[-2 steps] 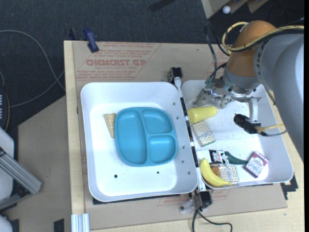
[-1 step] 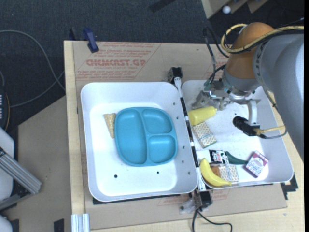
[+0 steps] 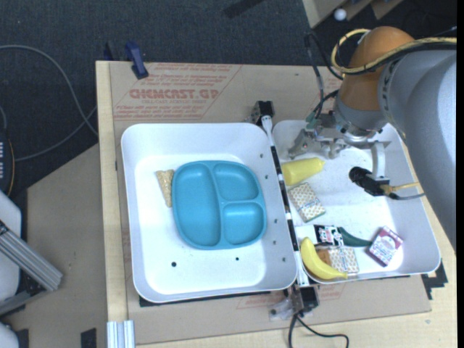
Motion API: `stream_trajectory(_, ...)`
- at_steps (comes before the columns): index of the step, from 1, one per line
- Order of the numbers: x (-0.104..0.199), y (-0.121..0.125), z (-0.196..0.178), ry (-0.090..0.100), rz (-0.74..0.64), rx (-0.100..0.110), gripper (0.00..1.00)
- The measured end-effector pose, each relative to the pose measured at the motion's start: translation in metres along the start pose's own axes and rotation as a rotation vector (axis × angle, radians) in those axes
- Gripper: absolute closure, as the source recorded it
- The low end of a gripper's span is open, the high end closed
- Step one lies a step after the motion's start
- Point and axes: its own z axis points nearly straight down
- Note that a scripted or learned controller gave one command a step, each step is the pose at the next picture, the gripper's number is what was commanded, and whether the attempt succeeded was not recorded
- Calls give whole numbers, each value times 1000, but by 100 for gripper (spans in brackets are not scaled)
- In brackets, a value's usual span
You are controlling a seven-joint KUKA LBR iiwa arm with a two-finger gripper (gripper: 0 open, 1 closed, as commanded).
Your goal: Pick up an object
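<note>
Gripper [image 3: 319, 145] hovers near right bin's [image 3: 428, 256] far-left corner, above yellow bottle [image 3: 302, 170].

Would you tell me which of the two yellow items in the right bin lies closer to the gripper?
The yellow bottle beside the divider, just below the gripper; the banana lies at the bin's near edge.

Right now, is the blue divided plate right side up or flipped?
Right side up. The blue divided plate lies flat in the left bin, its three compartments facing the camera, nothing in them.
</note>
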Motion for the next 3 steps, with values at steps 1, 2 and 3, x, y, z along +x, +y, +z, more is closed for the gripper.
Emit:
stream_trajectory(1,4,-21,0,1,2,4,0)
stream_trajectory(2,-1,-11,0,0,0,0,0)
stream_trajectory(3,2,-32,0,1,2,5,0)
